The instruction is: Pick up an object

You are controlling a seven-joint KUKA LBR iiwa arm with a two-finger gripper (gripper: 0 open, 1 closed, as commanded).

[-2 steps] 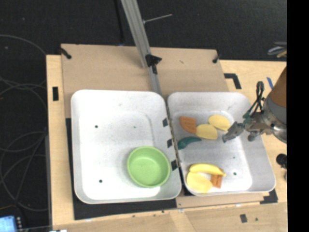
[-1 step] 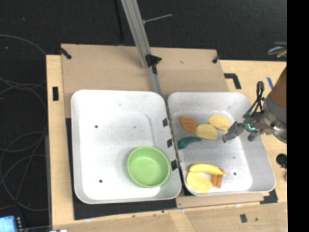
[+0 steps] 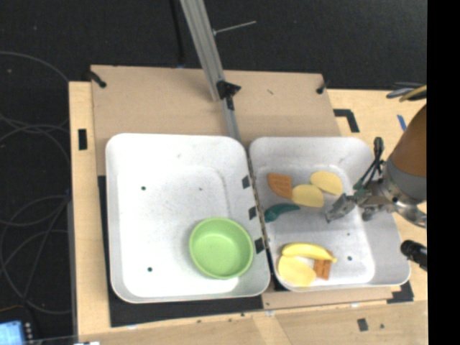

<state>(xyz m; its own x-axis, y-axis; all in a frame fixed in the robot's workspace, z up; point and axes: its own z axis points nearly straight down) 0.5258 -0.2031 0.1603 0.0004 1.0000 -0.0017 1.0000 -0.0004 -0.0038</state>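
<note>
From my feed, the yellow pieces (image 3: 318,189) sit mid right bin (image 3: 302,149), with an orange wedge (image 3: 280,185) and a teal bit (image 3: 280,210) beside them. The gripper (image 3: 339,208) hangs just beside them; can't tell its state. A green bowl (image 3: 221,247) is in the left bin (image 3: 165,171), both on a tan bench (image 3: 180,99) over dark floor.

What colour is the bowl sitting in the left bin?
Light green; the bowl shows clearly in the camera view, near the left bin's front right corner.
</note>
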